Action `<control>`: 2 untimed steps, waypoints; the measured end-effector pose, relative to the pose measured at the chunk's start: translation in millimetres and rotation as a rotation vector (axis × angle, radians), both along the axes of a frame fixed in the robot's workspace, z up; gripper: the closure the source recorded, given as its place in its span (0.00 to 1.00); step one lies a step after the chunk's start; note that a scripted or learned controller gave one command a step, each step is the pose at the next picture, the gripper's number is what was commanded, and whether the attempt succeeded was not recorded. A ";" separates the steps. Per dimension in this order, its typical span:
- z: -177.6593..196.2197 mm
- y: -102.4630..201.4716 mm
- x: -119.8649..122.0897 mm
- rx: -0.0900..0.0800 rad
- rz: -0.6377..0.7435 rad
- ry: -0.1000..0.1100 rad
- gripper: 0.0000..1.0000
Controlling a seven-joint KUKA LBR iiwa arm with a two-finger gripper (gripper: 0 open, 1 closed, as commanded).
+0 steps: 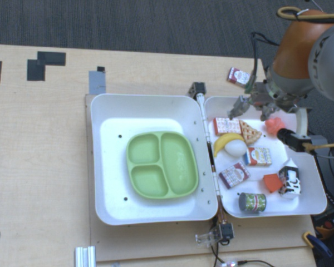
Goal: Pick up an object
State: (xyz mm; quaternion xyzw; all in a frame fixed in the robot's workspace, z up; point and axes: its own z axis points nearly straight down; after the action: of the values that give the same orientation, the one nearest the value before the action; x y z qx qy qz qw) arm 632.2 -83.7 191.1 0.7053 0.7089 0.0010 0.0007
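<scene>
Over the far end of the right bin [317, 204], the end effector [250, 105] hangs from the grey arm [323, 49] with its orange band; its dark fingers are spread apart, and nothing sits between them. It hovers just above the bin's far rim, beyond the toy food rather than touching any of it.

Measured from the yellow banana [225, 142], which lies near the bin's left wall: a red-and-white carton [227, 125] sits just beyond it, a pizza slice [249, 131] lies just beyond and to the right, and a white egg [236, 148] rests against its right side. Farther right of the banana is a small box [259, 157], and a pink-red piece [274, 125] lies well to the right, close to the arm's black cable fitting. Nearer the camera than the banana are a dark red packet [234, 174], then a green-labelled can [252, 202] lying on its side near the bin's near rim. An orange-red block [272, 182] and a black-and-white carton [290, 181] sit together toward the bin's right side.

Left of the banana, across the divider, the left bin [108, 204] holds a green divided plate [162, 164]. One more small red packet [239, 76] lies on the bench [39, 160] outside the bins, beyond the banana.
</scene>
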 end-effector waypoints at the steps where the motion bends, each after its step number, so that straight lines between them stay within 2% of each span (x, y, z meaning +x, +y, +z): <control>1: -88.5 -13.3 -87.1 0.000 -0.003 0.000 0.00; 2: -76.6 -13.8 -84.5 -0.003 -0.002 -0.008 1.00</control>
State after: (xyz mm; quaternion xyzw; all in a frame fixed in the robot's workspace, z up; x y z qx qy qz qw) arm 547.7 -97.5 114.5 0.7062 0.7080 0.0029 0.0045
